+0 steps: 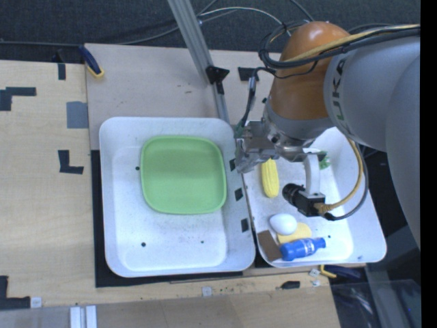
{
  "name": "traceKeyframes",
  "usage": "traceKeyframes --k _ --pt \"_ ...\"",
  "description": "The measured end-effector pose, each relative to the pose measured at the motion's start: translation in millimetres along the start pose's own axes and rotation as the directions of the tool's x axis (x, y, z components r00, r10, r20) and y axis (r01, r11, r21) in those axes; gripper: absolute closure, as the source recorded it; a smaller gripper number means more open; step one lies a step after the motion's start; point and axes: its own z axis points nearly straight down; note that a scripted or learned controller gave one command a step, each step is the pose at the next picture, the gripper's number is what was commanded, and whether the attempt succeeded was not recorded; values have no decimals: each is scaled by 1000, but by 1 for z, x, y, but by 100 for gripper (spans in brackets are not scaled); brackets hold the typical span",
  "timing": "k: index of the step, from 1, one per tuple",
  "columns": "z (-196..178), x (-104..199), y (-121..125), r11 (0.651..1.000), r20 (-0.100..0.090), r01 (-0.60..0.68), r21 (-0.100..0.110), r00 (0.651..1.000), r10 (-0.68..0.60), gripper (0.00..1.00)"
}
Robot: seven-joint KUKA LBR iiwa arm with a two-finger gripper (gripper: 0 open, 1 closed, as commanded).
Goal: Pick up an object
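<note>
Right bin (pixel 369 241), shallow white plastic: holds all the loose items. Yellow corn cob (pixel 270 178), plastic, lying with its long axis running near to far in the view, directly under and just in front of the gripper (pixel 263 154); judged the nearest candidate for a pick. The wrist body covers the gripper's working end, so whether it is open or closed cannot be told, and nothing is seen held

Nearer the front of the same bin: white egg-shaped object (pixel 283 223); blue plastic bottle (pixel 302 248) lying on its side, long axis across the bin; a brown flat piece (pixel 266 244) at the corner. All sit close together, well short of the cob

Left bin (pixel 116 251), white: carries one light green square plate (pixel 183 175), well apart from the gripper

Obstruction: the divider rim between the bins runs just beside the cob; the black cable fitting (pixel 300 198) hangs close on its other side
</note>
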Motion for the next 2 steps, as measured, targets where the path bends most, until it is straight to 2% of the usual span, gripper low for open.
traceKeyframes --k 1,2 --pt "1 43 -13 1000 0 1 0 1000 -1 100" --pt "1 41 -13 1000 1 -3 0 1000 3 0"
